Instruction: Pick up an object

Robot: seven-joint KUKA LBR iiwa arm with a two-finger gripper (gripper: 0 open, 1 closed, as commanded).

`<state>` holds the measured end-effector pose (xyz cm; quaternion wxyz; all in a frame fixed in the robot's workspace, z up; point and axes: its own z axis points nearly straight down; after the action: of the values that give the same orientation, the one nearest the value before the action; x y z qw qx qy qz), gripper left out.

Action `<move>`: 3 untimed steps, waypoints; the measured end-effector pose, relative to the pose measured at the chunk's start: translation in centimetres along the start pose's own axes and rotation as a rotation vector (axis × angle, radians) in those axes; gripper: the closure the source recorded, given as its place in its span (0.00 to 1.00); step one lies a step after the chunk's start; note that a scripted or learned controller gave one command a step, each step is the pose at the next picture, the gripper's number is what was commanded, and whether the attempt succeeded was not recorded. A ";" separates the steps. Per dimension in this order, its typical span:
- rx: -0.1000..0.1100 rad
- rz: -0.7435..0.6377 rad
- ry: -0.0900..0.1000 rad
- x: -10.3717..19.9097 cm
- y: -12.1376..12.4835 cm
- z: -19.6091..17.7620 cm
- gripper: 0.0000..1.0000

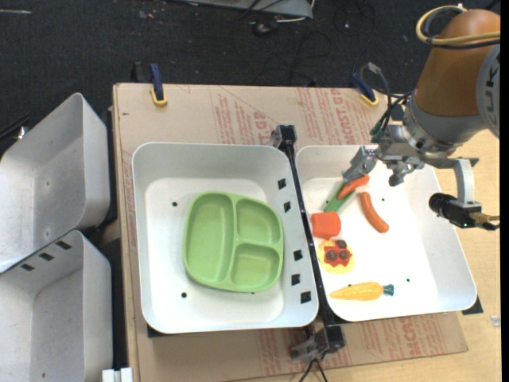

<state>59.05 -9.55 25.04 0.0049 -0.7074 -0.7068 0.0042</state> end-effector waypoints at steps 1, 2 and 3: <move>-0.012 -0.002 -0.001 0.0 0.2 -0.7 0.00; -0.008 0.000 -0.001 0.0 -0.2 5.6 0.00; -0.008 0.000 0.000 0.2 -0.4 12.0 0.00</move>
<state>58.54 -9.32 13.06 0.0020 -0.7075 -0.7067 0.0016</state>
